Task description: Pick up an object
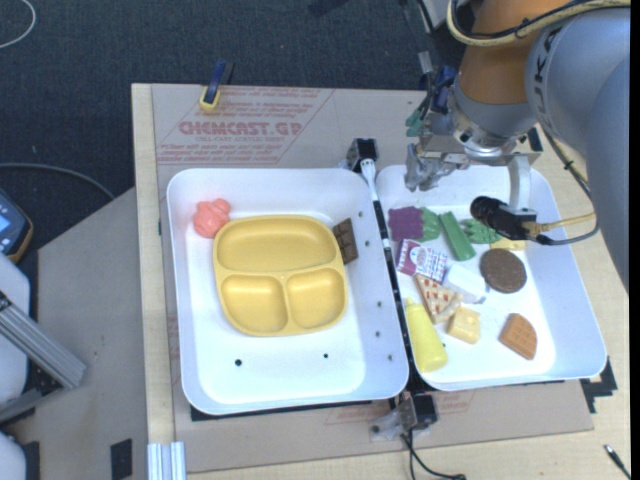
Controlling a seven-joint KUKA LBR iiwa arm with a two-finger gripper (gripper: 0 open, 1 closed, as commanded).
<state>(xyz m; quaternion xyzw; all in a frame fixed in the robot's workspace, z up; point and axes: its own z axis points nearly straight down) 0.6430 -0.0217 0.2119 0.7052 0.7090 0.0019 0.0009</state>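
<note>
One broad table (250,118), its top covered in brown board, carries everything. Over its far right side leans the grey arm (590,58) with its orange band. Two white bins sit side by side, touching along the middle: the left bin (290,368) and the right bin (572,303).

Most of the left bin is taken up by a yellow divided plate (280,268). A pink lump (211,217) lies just beside the plate's far left corner, and a small brown block (346,240) rests against its right edge.

The loose things to pick from crowd the right bin. A yellow bottle (425,336) lies along its left wall, with a round brown disc (503,270) near the middle. A green stick (455,236) lies just beside a purple piece (405,222), and an orange-brown chunk (519,335) and a pale yellow cube (464,325) sit toward the near side.

The claw (425,176) hangs above that bin's far left corner, just beyond the purple piece. I cannot tell from here whether it is spread or pressed together.
</note>
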